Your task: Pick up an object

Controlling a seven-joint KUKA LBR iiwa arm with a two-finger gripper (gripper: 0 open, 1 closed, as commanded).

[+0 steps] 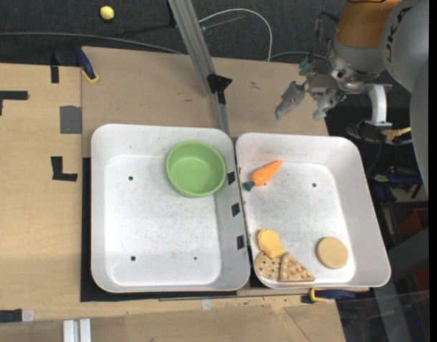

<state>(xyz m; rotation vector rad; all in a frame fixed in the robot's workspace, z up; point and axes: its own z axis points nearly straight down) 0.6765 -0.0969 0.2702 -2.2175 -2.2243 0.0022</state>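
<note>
My gripper (307, 105) hangs above the bench just behind the right bin's (350, 155) far rim, its two fingers spread open with nothing between them. In the right bin a toy carrot (265, 173) lies near the far left corner. A yellow piece (270, 243), a round cracker (266, 266), a pizza slice (295, 269) and a tan round cookie (332, 252) lie along the near edge. A green bowl (195, 168) stands in the left bin (118, 212) at its far right.
A slanted metal pole (197, 41) runs down to the gap between the bins. A small yellow ball (107, 12) lies on the dark floor at the far left. Cables curve across the bench behind the right bin.
</note>
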